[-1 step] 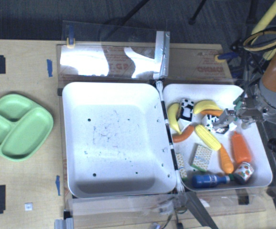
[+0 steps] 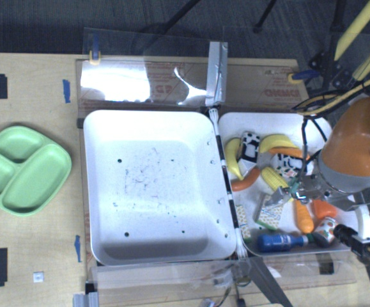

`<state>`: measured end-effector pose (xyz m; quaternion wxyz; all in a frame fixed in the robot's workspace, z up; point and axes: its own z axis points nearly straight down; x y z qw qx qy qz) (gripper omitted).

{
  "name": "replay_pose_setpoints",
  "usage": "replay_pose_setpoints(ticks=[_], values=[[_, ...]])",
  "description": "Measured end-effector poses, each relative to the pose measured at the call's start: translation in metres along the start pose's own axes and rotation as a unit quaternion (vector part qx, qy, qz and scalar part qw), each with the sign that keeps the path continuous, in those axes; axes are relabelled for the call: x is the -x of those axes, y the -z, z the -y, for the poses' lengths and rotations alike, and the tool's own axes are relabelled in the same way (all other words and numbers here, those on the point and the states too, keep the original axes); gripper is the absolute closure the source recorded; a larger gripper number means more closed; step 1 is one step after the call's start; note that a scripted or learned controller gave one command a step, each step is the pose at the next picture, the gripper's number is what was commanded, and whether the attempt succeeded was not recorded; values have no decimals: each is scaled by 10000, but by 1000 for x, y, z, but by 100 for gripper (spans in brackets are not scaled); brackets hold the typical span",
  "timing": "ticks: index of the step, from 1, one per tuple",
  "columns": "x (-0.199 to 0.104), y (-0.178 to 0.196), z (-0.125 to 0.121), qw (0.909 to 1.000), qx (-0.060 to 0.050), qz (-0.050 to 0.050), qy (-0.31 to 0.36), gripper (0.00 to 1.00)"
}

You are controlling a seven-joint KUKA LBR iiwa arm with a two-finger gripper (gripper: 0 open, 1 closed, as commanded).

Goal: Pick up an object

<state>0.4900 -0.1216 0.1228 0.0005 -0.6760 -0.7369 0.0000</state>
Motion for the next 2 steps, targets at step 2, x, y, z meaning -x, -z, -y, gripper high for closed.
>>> replay_pose_setpoints(ticks=[2], values=[[50,7,-6,9741,20,15,2261,0]])
